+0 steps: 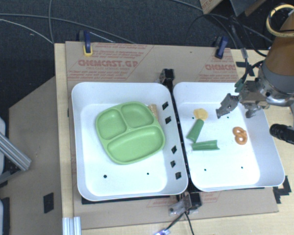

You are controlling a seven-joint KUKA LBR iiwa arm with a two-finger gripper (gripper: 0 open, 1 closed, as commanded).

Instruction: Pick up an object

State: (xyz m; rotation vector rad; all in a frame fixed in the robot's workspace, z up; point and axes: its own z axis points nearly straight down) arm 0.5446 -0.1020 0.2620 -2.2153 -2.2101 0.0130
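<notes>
From above: the two-finger hand (237, 106) hangs over the right white shallow bin (264, 175) near its far right corner, fingers spread apart, nothing between them. In that bin sit two green cylinder pieces (200, 137), a small yellow chunk (201, 114) and an orange pretzel-shaped toy (240, 135). The left white bin (85, 180) has a green divided plastic plate (130, 132).

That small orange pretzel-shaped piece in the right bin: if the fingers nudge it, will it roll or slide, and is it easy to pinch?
The small orange pretzel-shaped piece lies flat on the smooth white right bin, so it will probably slide, not roll. It looks thin and low, likely light, so fingers may skate over it. Its open loops could catch a fingertip.
</notes>
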